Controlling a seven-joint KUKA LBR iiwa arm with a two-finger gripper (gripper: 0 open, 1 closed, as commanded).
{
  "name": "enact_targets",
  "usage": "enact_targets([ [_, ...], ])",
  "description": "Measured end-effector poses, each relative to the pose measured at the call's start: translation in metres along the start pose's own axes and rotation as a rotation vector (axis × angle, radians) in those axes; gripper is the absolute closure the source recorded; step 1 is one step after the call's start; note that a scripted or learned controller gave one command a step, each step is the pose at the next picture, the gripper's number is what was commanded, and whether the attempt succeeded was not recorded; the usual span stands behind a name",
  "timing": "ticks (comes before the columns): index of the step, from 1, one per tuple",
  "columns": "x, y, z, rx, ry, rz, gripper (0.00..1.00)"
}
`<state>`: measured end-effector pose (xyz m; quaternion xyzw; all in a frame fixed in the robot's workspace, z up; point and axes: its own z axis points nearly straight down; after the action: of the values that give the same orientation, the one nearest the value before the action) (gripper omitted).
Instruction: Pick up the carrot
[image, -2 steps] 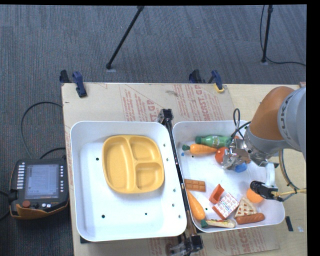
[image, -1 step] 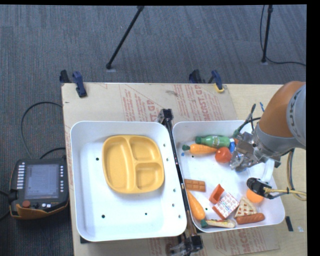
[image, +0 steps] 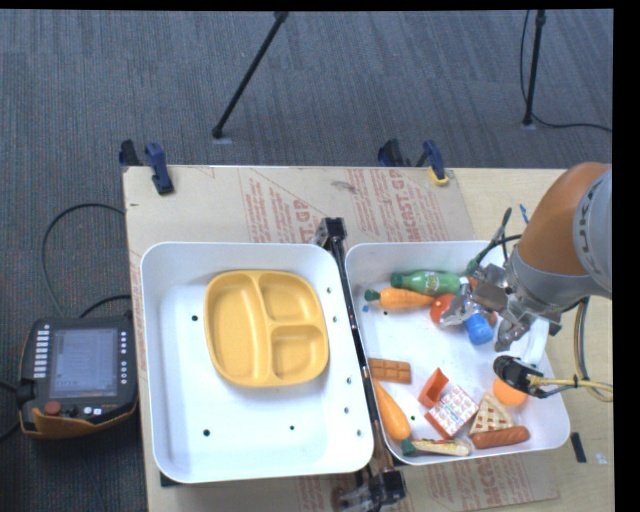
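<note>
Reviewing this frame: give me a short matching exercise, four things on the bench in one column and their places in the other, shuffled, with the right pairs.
Things:
1. yellow divided plate
2. green bottle
3. sausage
4. chocolate bar

Places:
A. right bin, near its front right corner
B. left bin
C. right bin, near its left wall, below the carrot
D. right bin, along its far side, just above the carrot

Pairs: 1-B, 2-D, 3-A, 4-C
</note>
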<state>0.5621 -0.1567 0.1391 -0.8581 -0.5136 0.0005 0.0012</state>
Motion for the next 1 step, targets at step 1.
enact_targets([
  [1,-0.0643,-0.056,0.032,0.001,0.0,-0.219,0.0],
])
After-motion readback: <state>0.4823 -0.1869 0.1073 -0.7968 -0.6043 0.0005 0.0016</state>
